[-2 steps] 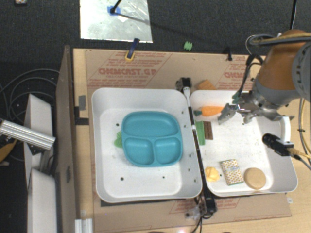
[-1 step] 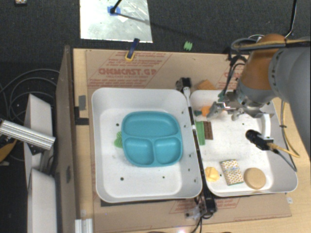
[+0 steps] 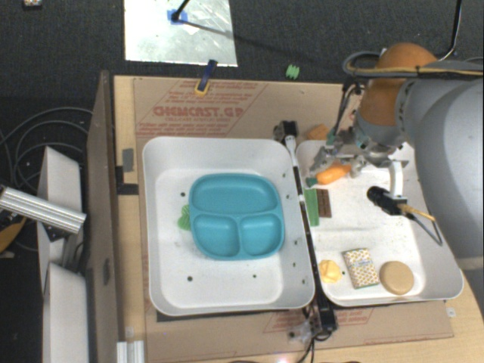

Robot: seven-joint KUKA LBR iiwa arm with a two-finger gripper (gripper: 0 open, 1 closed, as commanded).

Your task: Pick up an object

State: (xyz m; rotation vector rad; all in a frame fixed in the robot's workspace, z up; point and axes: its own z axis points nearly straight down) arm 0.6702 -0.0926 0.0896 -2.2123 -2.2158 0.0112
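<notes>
Leaning in from the right edge of the frame, the grey arm [image 3: 446,134] dwarfs everything else on the bench. Below it sit the left bin [image 3: 162,278], with a blue divided tray [image 3: 236,214] in its middle, and the right bin [image 3: 442,274], where the smaller bits lie. The gripper [image 3: 339,162] hangs low at the upper left corner of the right bin, just above an orange piece [image 3: 331,176] and perhaps touching it. I'd call this the reach before the grasp, as nothing looks lifted. Next it would need to settle squarely over that piece, close and raise. From this slant I cannot tell whether the jaws are spread or pressed together. Further down lie a tan disc [image 3: 397,277], a patterned box [image 3: 361,267] and a brown block [image 3: 324,203].
</notes>
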